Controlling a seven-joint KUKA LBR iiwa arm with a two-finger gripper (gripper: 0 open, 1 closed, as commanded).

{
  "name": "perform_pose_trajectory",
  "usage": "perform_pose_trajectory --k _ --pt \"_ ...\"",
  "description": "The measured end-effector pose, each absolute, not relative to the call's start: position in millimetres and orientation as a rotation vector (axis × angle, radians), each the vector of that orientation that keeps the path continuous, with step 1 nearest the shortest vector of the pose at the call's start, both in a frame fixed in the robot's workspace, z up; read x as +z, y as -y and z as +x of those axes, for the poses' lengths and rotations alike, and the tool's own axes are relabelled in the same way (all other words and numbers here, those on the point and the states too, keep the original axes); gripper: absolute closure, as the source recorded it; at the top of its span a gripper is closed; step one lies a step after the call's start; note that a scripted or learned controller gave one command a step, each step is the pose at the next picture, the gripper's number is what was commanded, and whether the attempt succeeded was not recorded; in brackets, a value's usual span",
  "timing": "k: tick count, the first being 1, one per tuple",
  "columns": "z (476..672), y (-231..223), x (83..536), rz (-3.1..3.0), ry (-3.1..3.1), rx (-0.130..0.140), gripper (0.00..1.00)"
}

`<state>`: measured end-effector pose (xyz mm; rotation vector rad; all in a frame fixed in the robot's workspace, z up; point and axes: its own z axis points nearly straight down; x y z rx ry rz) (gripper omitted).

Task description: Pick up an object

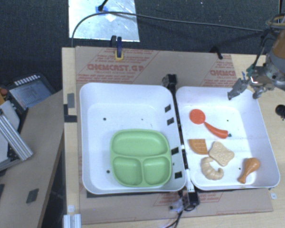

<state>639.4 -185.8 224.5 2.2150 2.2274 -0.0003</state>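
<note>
Toy foods lie in right bin [263,127]: orange spoon [206,122], cracker [198,146], bread slice [221,153], croissant [212,168], drumstick [248,168]. Green divided tray [140,157] in left bin [92,127]. Gripper [247,88] open, holding nothing, over right bin's far edge.

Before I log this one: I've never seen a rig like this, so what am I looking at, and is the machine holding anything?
One fixed camera looks down at a slant on a bench with two shallow white bins. The grey arm reaching in from the right is a robot; its gripper hovers open over the right bin's far edge, with nothing between its fingers. That bin holds toy food: an orange-red spoon, a cracker, a bread slice, a croissant and a drumstick. The left bin holds a green divided plate.
</note>
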Motion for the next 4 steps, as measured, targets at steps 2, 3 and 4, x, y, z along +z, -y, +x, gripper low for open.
perform_pose_trajectory --k 2,3,4 --pt "636.8 191.7 125.5 2.218 -2.222 0.001 0.0" --pt "638.1 191.8 137.8 2.214 -2.221 0.004 1.0" --pt "640.9 195.0 202.8 2.212 -2.22 0.006 1.0"
